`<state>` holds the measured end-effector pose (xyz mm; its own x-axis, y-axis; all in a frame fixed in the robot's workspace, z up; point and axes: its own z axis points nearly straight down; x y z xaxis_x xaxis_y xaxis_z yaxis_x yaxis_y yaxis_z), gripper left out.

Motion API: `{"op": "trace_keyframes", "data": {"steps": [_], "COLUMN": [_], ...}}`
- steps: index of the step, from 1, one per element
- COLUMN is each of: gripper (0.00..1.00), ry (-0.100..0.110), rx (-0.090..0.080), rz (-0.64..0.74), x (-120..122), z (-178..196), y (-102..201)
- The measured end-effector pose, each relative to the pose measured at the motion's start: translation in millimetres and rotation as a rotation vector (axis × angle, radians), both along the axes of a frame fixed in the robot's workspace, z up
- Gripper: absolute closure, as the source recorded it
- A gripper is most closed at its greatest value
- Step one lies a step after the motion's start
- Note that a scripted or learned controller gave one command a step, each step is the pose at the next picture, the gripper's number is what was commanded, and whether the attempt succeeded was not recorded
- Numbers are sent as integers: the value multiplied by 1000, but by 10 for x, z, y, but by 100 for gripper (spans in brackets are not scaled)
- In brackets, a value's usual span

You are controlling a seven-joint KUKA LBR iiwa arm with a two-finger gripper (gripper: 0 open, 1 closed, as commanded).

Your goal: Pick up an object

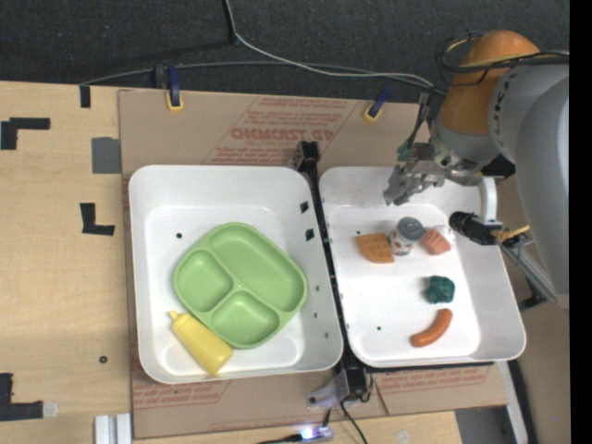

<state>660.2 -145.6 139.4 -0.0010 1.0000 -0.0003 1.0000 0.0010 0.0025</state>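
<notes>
Pincer (pixel 400 191) hovers above right bin (pixel 365 336), gripping nothing; spread or pressed together, cannot tell

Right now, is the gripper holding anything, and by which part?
Nothing is held. The gripper hovers over the back of the right bin, apart from the small can and other items.

Glossy green plastic plate (pixel 240 285)
</notes>
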Motion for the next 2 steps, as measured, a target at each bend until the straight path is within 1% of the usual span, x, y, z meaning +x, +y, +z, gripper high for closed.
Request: {"op": "trace_keyframes", "data": {"steps": [1,2], "gripper": [100,100], "ry": [-1,-1], "rx": [0,0], "rz": [1,1], "x": [54,62], "z": [437,966], "y": [-8,-1]}}
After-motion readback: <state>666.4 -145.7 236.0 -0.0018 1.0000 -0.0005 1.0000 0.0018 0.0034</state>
